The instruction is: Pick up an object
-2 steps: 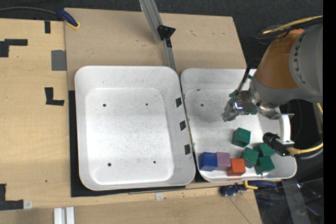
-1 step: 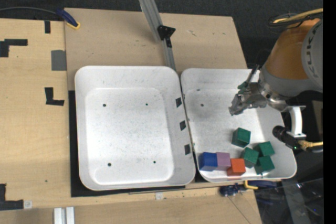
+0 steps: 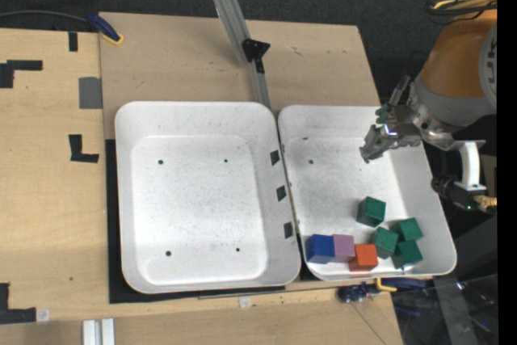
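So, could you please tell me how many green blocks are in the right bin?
4. One green block sits apart, nearer the hand; three cluster at the near right corner. Another could be hidden among them.

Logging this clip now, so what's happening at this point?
The arm's gripper hangs over the upper part of the right bin, with nothing between its fingers. The blocks sit bunched in that bin's lower corner: four green blocks, a blue block, a purple block and an orange block. No pick made yet.
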Tool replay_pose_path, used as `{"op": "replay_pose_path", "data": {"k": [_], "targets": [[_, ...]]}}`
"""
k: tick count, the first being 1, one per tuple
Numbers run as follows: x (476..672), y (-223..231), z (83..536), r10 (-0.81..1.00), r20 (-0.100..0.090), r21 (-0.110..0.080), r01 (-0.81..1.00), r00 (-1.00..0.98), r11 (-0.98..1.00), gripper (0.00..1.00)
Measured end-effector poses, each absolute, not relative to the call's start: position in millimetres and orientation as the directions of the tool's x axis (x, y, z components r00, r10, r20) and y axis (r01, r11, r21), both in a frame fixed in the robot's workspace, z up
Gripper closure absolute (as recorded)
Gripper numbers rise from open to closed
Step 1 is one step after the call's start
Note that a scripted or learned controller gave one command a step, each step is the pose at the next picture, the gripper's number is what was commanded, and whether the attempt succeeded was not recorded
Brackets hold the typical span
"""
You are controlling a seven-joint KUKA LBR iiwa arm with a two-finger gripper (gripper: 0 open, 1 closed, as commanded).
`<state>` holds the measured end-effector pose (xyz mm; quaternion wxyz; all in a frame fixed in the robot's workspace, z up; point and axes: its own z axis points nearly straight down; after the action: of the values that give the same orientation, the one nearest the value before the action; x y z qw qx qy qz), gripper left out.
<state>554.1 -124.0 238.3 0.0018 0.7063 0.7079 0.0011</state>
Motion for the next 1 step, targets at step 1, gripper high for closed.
{"op": "replay_pose_path", "data": {"k": [1], "targets": [[557.4, -63.2, 232.5, 1.0, 0.001, -0.001, 1.0, -0.007, 0.007, 1.0]]}}
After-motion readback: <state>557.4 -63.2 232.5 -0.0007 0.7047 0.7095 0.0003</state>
